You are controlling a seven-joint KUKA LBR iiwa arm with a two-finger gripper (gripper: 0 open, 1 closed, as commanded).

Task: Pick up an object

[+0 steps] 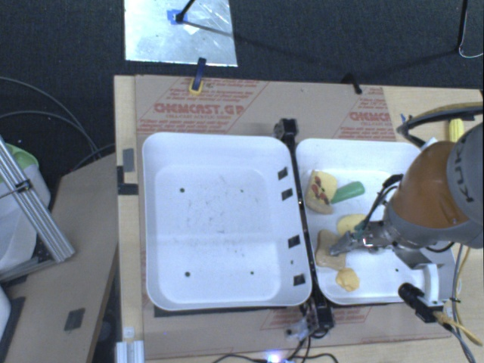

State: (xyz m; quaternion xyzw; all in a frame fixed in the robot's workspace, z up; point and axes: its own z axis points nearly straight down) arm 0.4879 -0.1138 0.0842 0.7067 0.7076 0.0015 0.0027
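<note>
Cardboard-topped bench (pixel 227 104) bearing two white bins. Right bin (pixel 378 151) holding a tan piece (pixel 330 248) at its near left, directly under the gripper (pixel 349 242). Grip on it not discernible, nor how far the fingers part. Just beside: pale yellow lump (pixel 347 279) nearer, yellow piece (pixel 352 223) farther, then green piece (pixel 348 192) and yellow-red toy (pixel 321 190). Left bin (pixel 219 146) alongside.

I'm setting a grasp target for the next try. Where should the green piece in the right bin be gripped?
Grip the green piece across its narrow middle, coming straight down. It lies flat and elongated, with bare bin floor on its right; the yellow-red object touches its left end.
</note>
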